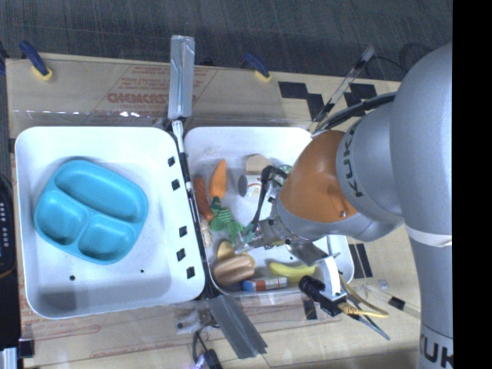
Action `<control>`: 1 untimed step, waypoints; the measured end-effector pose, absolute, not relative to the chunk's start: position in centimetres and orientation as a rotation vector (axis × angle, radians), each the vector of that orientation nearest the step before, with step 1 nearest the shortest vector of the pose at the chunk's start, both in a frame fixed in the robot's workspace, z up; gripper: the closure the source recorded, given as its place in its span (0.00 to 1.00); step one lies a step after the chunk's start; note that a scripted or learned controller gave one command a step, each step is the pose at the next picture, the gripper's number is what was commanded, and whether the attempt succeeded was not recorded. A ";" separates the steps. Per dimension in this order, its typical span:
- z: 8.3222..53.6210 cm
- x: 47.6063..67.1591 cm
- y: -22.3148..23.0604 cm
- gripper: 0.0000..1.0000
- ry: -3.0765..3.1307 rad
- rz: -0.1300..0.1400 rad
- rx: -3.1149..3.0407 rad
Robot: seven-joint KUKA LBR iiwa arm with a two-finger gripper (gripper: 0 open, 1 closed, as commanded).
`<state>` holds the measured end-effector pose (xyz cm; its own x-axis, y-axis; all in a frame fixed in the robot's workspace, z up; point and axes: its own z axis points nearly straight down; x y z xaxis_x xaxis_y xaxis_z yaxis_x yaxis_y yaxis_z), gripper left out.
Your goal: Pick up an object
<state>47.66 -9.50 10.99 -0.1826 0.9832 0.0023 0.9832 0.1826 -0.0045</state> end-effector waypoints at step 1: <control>19.4 49.5 -4.0 1.00 -2.518 -0.005 -1.880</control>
